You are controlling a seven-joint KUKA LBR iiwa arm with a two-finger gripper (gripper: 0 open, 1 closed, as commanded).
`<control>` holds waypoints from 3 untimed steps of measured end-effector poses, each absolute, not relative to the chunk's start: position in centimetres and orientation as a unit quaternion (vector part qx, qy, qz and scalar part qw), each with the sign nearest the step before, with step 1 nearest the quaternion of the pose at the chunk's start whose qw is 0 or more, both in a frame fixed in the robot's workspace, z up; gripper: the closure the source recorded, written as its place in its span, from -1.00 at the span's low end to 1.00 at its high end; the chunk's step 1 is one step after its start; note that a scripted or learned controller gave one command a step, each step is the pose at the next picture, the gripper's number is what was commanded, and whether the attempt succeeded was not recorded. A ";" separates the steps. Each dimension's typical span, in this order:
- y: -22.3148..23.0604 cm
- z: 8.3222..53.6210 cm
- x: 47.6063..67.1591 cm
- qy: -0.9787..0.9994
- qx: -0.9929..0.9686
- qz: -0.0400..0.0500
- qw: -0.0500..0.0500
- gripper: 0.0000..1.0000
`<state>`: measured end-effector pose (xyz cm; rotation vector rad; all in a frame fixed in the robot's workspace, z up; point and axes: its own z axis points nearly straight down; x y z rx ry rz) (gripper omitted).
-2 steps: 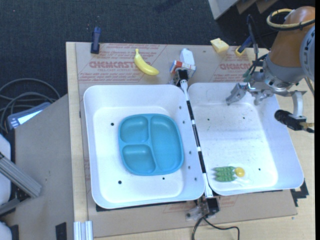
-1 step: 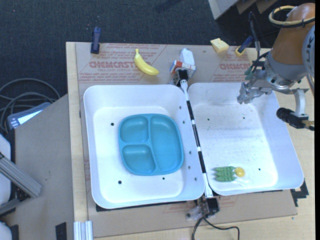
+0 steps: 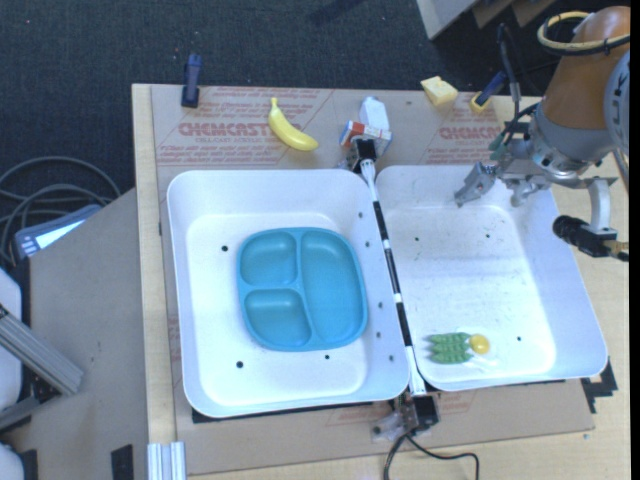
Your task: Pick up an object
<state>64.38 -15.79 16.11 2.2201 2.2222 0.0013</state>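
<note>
Since the right bin (image 3: 560, 298) contains a single item, the green-and-yellow object (image 3: 455, 346) is taken as the pick target; it lies near the bin's front edge, toward the front-left corner, close to the divider between the bins. It looks like a small toy, a bumpy green body with a yellow rounded end, lying flat on the bin floor. Judged light and probably stiff plastic or rubber, not fragile; the low profile may let it slide under a closing grasp. Best hold appears to be across the narrow width of the green body. The gripper (image 3: 495, 180) hovers over the back of the same bin, well apart from the object, fingers spread apart and holding nothing. The left bin (image 3: 200, 268) holds a blue divided plate (image 3: 300, 288). A banana (image 3: 290, 128) sits on the tabletop (image 3: 160, 368) behind it.
</note>
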 end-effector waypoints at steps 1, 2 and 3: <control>-15.8 17.2 64.5 0.708 0.706 0.001 0.001 1.00; -15.8 17.1 64.4 0.708 0.707 0.001 0.001 -1.00; -15.7 18.2 64.5 0.708 0.706 0.002 0.002 1.00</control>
